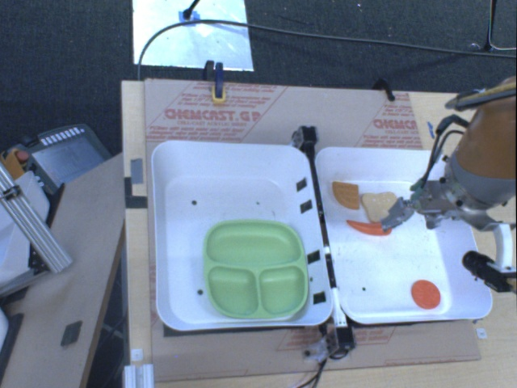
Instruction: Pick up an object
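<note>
So, down over the right bin (460, 293) the gripper (395, 215) hangs low, its tips right at the red chili pepper (368, 228), which lies on the bin floor beside a pale bread slice (378, 205); whether the fingers are spread or closed, I cannot tell from this angle. Just beyond the bread, toward the divider, sits a tan cracker-like piece (346, 194), and a round orange slice (426, 294) rests well apart near the front corner. Left of that bin, the other white bin (174, 176) carries a green divided plate (255, 267). Both bins sit on a printed cardboard sheet (242, 111) over dark carpet (65, 47), possibly with a foil-like panel (194, 23) behind.
</note>
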Robot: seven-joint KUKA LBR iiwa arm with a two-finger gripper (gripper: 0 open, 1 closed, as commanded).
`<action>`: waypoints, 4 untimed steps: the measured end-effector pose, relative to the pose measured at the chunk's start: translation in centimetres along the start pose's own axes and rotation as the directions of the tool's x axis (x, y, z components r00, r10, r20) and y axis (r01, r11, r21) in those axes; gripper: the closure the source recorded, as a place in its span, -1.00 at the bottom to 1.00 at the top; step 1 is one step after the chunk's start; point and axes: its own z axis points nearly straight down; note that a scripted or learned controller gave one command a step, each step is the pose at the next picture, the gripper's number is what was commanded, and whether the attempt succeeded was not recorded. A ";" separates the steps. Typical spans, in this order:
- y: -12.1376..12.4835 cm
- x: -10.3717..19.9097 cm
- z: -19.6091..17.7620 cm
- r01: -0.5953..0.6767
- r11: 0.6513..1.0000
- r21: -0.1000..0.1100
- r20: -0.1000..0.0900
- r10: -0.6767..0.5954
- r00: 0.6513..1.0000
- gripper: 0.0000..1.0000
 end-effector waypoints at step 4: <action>0.1 -0.3 12.1 0.001 1.000 -0.012 0.002 -0.001 1.000 -1.00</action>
